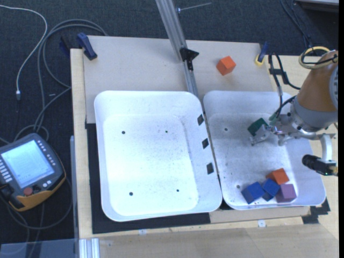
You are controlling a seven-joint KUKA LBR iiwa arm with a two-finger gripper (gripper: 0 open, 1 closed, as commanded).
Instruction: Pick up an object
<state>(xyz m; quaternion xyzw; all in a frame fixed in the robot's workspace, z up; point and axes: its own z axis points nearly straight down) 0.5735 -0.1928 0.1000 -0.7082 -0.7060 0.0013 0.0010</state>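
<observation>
Over the right bin (301, 200), my tool (262, 135) touches a green block (257, 126). Whether it grips, I cannot tell. Toward five o'clock, four blocks (269, 188) overlap.

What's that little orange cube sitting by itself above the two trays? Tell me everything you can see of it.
The orange cube is a small, plain block, matte and solid-coloured, maybe wood or foam. It rests on the tan bench board behind the right bin, outside both bins, turned slightly askew. Nothing touches it, and it casts a small shadow.
</observation>
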